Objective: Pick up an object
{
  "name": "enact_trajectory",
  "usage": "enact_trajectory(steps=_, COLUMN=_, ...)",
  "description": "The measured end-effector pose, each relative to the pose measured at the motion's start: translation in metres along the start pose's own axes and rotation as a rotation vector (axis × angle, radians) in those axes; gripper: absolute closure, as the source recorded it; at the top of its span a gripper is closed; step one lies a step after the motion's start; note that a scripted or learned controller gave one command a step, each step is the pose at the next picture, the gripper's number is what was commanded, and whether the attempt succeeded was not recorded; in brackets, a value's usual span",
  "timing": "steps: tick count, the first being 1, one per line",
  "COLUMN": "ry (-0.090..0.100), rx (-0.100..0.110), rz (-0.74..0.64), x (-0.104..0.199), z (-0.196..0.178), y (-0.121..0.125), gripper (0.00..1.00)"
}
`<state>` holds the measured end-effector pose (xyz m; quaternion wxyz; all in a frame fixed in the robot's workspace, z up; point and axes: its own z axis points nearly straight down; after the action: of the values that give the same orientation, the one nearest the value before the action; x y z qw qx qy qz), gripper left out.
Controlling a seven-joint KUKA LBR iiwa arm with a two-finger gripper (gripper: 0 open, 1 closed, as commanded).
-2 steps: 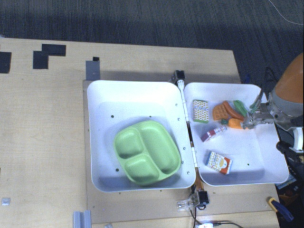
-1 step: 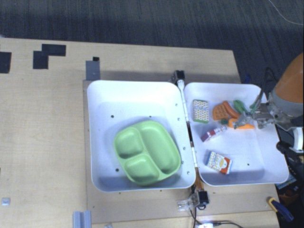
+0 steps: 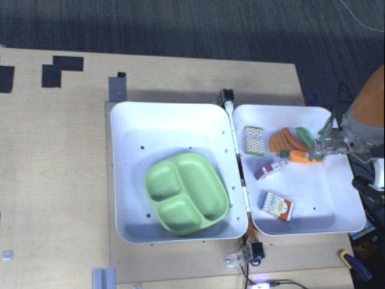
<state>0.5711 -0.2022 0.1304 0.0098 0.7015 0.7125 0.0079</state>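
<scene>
My gripper (image 3: pixel 320 151) sits low over the right bin (image 3: pixel 337 218), near its upper right side, with my grey wrist and orange band trailing off behind it toward the right edge. Whether it is parted or closed I cannot tell — the tip is too small and blurred against the items beneath it.

Right at the tip lies an orange carrot-like toy (image 3: pixel 299 156), touching or nearly touching it; I cannot tell whether it is between the tips. Just beyond that, a little up and to the left of my gripper, a green piece (image 3: pixel 304 136) and an orange ridged piece (image 3: pixel 281 141) lie close together. Further left of me is a small patterned packet (image 3: pixel 253 140), near the bin's left wall. Below-left of my tip lies a small tube with a dark red end (image 3: pixel 269 170). Well below and to the left, a small carton with orange and white print (image 3: pixel 277 206) rests flat on the bin floor.

Far to my left, past the divider, the left bin (image 3: pixel 129 131) holds a green compartment plate (image 3: pixel 186 192) — three sections, lying flat.
</scene>
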Motion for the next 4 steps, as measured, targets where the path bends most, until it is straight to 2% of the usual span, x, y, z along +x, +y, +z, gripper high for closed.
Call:
enact_trajectory(steps=1, ry=0.000, rx=0.000, rz=0.000, x=0.000, z=0.000, y=0.000, gripper=0.00)
enact_trajectory(steps=2, ry=0.002, rx=0.019, rz=0.010, x=0.030, z=0.045, y=0.026, gripper=0.00)
enact_trajectory(steps=3, ry=0.001, rx=0.013, rz=0.006, x=0.031, z=0.033, y=0.028, gripper=1.00)
enact_trajectory(steps=4, ry=0.003, rx=0.022, rz=0.011, x=0.054, z=-0.040, y=-0.015, gripper=1.00)
